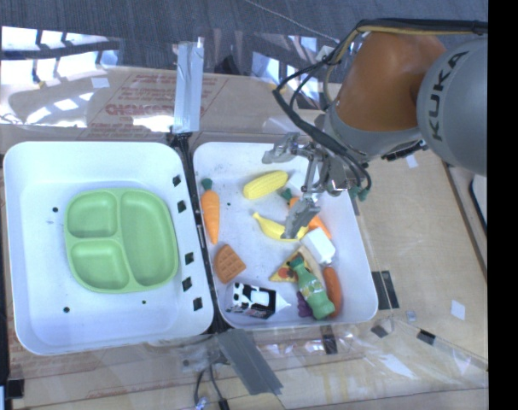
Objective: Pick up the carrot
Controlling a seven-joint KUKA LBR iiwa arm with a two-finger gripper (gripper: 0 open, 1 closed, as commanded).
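Note:
The carrot [210, 216] is orange with a green top. It lies lengthwise along the left wall of the right bin [354, 254], with its green end pointing to the back. My gripper [294, 182] hangs over the middle back of that bin, to the right of the carrot and clear of it. Its two grey fingers [303, 210] stand apart, open, with nothing held between them. A yellow corn cob [265, 184] lies just below and left of the gripper.
The right bin also holds a banana [271, 225], a white block [320, 245], a green bottle [311, 290], an orange sausage [332, 285], a waffle [229, 263] and a black-and-white carton [253, 299]. A green divided plate [122, 239] sits in the left bin [24, 229].

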